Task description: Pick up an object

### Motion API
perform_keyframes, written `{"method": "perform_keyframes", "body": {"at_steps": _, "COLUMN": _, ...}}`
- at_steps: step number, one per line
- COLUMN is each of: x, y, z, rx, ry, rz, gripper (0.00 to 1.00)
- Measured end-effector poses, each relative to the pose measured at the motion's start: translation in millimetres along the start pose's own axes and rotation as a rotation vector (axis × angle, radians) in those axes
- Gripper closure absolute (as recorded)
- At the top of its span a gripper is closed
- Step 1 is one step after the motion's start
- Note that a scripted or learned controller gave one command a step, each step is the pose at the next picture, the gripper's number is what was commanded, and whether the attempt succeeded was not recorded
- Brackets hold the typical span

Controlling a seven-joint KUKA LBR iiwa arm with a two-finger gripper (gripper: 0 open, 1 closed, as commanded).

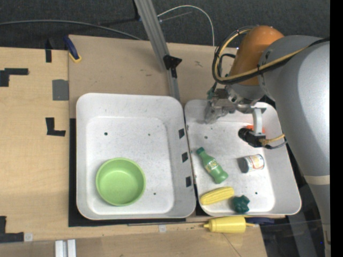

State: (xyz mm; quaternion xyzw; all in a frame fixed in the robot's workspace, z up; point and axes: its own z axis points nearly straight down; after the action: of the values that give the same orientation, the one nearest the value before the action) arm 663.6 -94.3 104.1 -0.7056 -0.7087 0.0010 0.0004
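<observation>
Camera view: gripper poised over toy-strewn bin

From my remote seat, the gripper hangs at the right bin's far edge; how it is set, I cannot tell. Nearest below it lies the green bottle, likely light, rigid, slick; I'd grasp across its body.

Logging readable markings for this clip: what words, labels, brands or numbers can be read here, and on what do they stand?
None can be read.
green bottle: a pale label patch, too blurred to read.
small can: an orange and white wrapper, too small to read.
yellow bottle: no marking can be made out.
</observation>
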Motion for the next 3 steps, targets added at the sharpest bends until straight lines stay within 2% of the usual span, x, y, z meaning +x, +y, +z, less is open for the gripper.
{"method": "perform_keyframes", "body": {"at_steps": 2, "x": -2, "y": 2, "z": -117, "rx": -0.007, "ry": 0.0, "rz": 0.003, "gripper": 1.0}}
{"method": "perform_keyframes", "body": {"at_steps": 3, "x": 38, "y": -33, "z": -115, "rx": 0.001, "ry": 0.001, "rz": 0.001, "gripper": 1.0}}
